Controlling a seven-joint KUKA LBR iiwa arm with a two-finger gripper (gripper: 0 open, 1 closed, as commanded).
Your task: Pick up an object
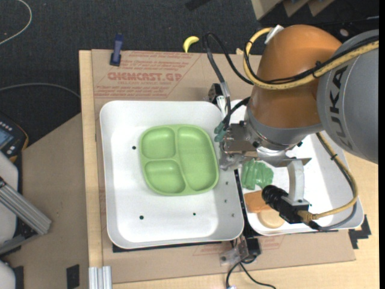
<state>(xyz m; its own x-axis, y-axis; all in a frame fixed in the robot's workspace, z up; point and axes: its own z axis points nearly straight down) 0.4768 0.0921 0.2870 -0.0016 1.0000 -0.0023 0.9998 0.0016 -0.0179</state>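
Camera view looks down on two white bins that sit side by side on a brown board (144, 77) with red letters on it. The left bin (117, 179) has a green plate (179, 159) lying flat in its middle. The plate has three parts: two small ones on the left and one long one on the right. The big grey and orange arm (295, 83) comes in from the right and hangs over the right bin (344, 182), so it hides much of that bin. The gripper (236, 152) is low down at the line where the two bins meet, just beside the right edge of the green plate. I cannot tell if the gripper is open or closed, because the arm is in the way, and I see nothing held in it. In the right bin, close to the gripper, there is a lumpy green thing (257, 174). Just below it lies a small orange-brown thing (255, 201), and a pale round thing (272, 219) is near the bin's front edge. A blue clip (116, 50) sits at the board's far edge.
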